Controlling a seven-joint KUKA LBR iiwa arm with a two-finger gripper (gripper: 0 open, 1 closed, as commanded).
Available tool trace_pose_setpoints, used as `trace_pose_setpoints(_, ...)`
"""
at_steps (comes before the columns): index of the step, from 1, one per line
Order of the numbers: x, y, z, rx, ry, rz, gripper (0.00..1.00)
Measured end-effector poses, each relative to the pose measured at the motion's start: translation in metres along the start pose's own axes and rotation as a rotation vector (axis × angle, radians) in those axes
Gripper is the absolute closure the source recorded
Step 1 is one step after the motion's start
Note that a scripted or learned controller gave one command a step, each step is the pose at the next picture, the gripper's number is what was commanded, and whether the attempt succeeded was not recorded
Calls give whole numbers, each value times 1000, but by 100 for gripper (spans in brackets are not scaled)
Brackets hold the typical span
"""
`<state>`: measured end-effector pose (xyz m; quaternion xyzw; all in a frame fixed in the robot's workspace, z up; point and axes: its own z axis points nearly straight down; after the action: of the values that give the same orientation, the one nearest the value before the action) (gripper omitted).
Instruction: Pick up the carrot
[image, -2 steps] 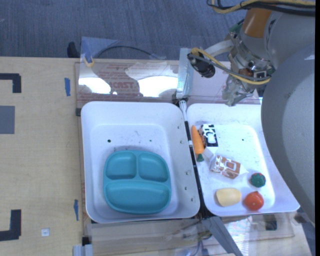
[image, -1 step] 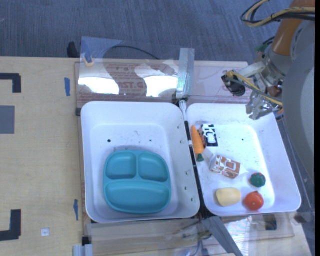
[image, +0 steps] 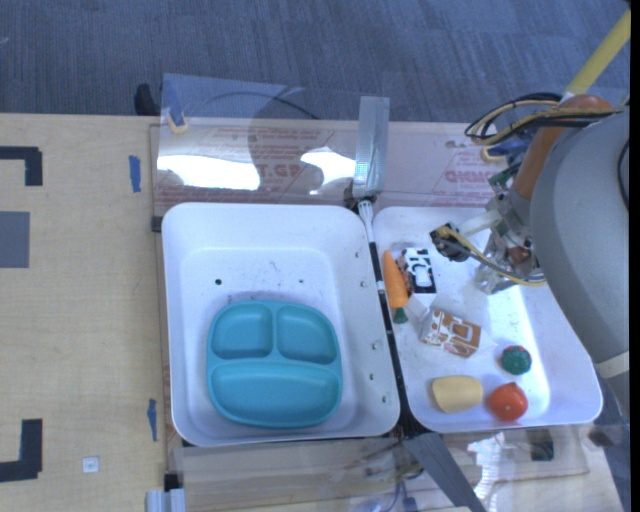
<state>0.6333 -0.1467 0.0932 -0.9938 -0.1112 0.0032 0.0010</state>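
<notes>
The carrot (image: 396, 283) is seen lying in the right bin (image: 560, 345), hard against that bin's left wall, long axis running roughly up-down in the camera view, green stub end toward the near side. It is not gripped. Just beside it on the right, a small black-and-white item (image: 419, 270) is seen, touching or nearly touching the carrot. Nearer the bin's middle a brown-and-white waffle-like piece (image: 450, 333) is placed. Along the near edge a yellow potato-like object (image: 456, 393) and a red tomato-like object (image: 508, 401) are set side by side, with a small green round object (image: 515, 360) just above the red one.

The gripper (image: 490, 255) is located over the far right part of the right bin, well apart from the carrot, with cables around it. Finger spacing cannot be told; the wrist clutter obscures it. Nothing is seen held.

The left bin (image: 200, 250) is occupied by a teal three-compartment plate (image: 273, 363), placed toward the near side. The grey arm (image: 585, 220) is seen entering from the right.
</notes>
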Motion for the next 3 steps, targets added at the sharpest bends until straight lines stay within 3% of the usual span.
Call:
trace_pose_setpoints(1,40,-105,-95,0,13,-41,100)
trace_pose_setpoints(2,40,-130,-91,0,3,-100,100)
trace_pose_setpoints(3,52,-145,-91,-2,7,23,100)
